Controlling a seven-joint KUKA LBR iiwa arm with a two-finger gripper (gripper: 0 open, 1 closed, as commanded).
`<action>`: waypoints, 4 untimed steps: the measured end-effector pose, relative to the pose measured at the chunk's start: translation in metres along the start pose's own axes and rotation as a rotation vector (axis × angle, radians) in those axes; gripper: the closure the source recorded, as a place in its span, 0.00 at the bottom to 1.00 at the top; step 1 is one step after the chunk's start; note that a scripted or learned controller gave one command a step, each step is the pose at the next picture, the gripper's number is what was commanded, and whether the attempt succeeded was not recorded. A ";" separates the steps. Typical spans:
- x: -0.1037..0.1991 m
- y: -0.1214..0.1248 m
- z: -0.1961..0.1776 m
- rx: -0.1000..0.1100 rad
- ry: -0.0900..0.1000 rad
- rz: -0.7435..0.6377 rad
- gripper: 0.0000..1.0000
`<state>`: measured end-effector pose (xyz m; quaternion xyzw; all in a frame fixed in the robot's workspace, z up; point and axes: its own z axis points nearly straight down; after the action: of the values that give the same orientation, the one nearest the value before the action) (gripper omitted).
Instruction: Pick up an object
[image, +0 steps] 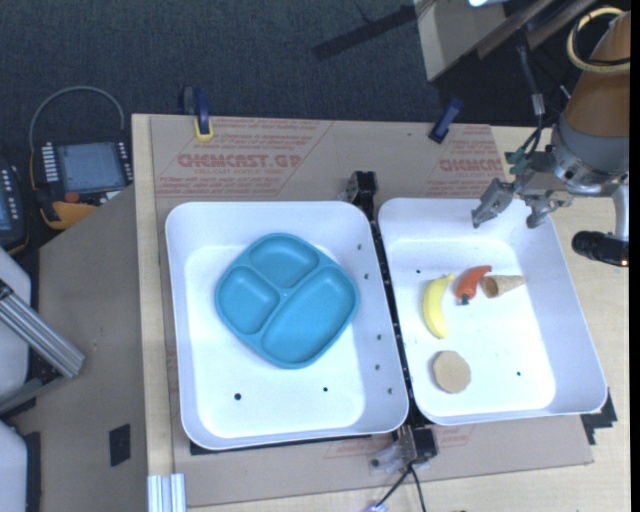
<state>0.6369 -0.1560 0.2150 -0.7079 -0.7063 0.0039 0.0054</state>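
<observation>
Four small things, a banana (436, 307), carrot (471, 282), cone (501, 286) and round biscuit (451, 372), lie mid right bin (570, 300), toward its near edge from the spread, empty claw (512, 211) at its far edge.

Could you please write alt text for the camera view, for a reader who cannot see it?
A robot gripper, fingers open and holding nothing, hovers over the far end of the right white bin, which holds a banana, a carrot, an ice cream cone and a round cookie. The left white bin holds a blue divided plate.
</observation>
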 end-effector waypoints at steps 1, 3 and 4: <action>0.000 0.003 -0.008 -0.013 -0.002 -0.003 0.00; 0.004 0.001 0.116 -0.005 0.000 -0.002 0.00; 0.004 0.001 0.131 -0.009 -0.001 -0.002 0.00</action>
<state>0.6359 -0.1514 0.0835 -0.7071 -0.7072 0.0012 0.0017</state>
